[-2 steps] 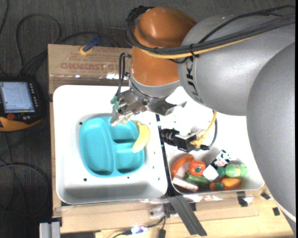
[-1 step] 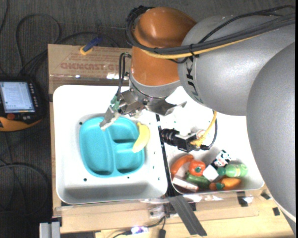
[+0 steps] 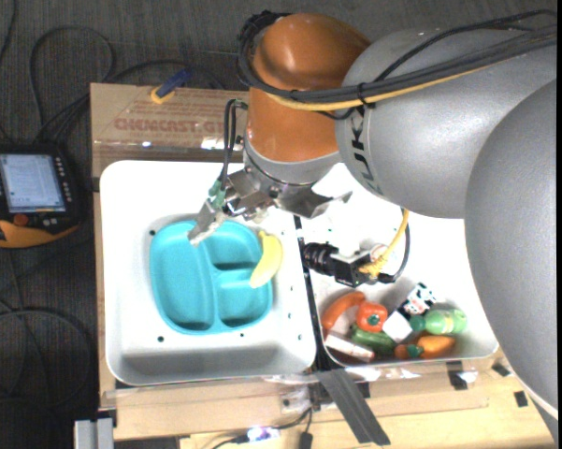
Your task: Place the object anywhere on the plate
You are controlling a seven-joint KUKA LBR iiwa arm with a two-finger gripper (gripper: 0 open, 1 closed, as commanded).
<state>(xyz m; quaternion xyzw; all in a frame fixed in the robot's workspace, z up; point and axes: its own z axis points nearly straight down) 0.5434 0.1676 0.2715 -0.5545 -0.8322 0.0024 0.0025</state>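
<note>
A blue divided plate (image 3: 201, 288) lies in the left white bin (image 3: 131, 251). A yellow banana-shaped object (image 3: 266, 261) rests on the plate's right edge, leaning over the rim. My gripper (image 3: 221, 217) hangs over the plate's upper rim, up and to the left of the yellow object and apart from it. It is open, with nothing between its fingers; one silver finger (image 3: 203, 225) points down-left over the plate's far corner.
The right bin (image 3: 468, 344) holds several toy foods (image 3: 393, 327) at its near end, among them orange, red and green pieces. A black fitting with a yellow cable (image 3: 341, 262) hangs over the divide between the bins. The arm's bulk covers the right bin's far part.
</note>
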